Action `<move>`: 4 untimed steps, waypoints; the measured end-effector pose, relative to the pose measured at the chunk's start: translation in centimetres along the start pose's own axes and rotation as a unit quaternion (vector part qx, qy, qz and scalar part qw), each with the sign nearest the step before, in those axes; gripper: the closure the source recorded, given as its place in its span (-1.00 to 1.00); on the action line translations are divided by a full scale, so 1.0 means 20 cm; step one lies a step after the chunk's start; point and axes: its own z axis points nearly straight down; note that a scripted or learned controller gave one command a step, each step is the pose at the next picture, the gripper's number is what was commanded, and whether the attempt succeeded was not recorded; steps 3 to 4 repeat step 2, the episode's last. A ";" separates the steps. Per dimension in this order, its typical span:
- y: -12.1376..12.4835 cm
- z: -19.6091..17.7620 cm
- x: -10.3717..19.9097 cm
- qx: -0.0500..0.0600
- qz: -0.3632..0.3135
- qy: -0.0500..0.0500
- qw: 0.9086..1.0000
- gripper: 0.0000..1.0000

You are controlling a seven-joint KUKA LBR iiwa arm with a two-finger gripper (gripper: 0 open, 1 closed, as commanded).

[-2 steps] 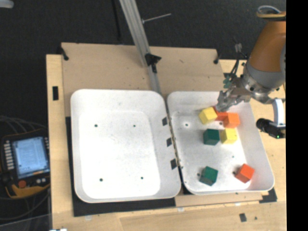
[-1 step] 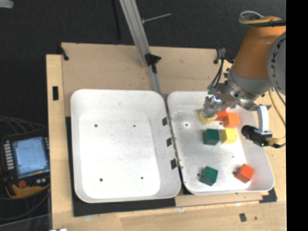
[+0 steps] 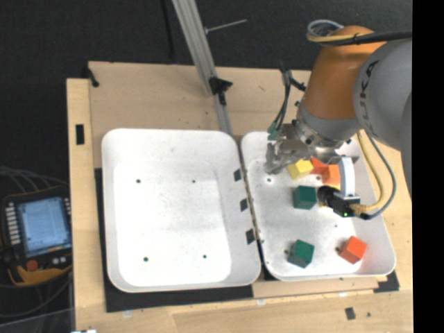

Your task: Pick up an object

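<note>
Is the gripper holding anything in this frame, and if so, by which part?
Cannot be told. The gripper is low in the right bin, beside the yellow block, but no object shows between its fingers.

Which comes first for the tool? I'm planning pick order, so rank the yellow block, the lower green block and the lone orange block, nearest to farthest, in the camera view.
From the tool:
1. Yellow block, just right of it.
2. Lower green block, at the right bin's front edge.
3. Lone orange block, front right corner.
</note>
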 end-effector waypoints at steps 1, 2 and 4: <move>-0.02 -0.02 0.22 0.000 0.000 0.000 1.000 1.00; -0.07 -0.06 0.48 0.001 0.000 0.001 1.000 1.00; -0.07 -0.06 0.48 0.001 0.000 0.001 1.000 1.00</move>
